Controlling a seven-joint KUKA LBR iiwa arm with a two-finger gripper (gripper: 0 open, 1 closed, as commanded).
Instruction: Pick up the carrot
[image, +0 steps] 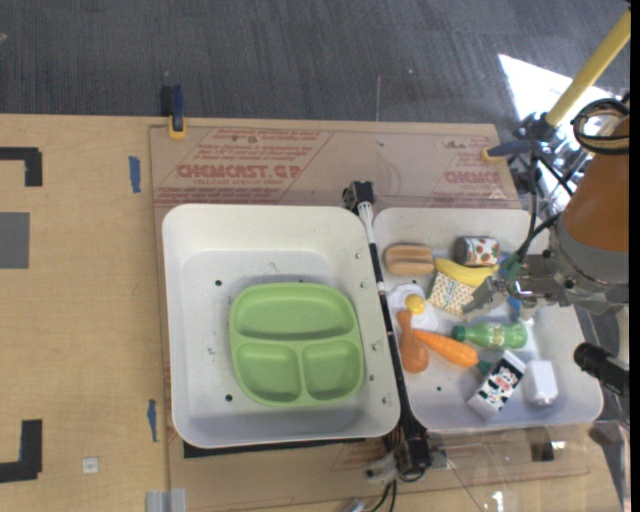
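Two shallow white bins sit side by side: the left bin (190, 330) holds a smooth green divided tray (295, 342). Nearest us in the right bin (585, 405) lie a boxy black-and-white carton (497, 386) and a white block (541, 382). We see the carrot (447, 348), a tapered orange cone, lying flat at the bin's 9 o'clock, its long axis running 10 to 4 o'clock. Just beyond it lies a green bottle (492, 334). The gripper (503, 283) hovers above the bottle; whether it is parted or closed we cannot tell. Farthest lies a rounded bun (408, 259).

A green divided tray (295, 342) sits in the left bin (190, 250), well left of the jaws. Just below them lies a green bottle (492, 334); a bread roll (408, 259) lies up-left.
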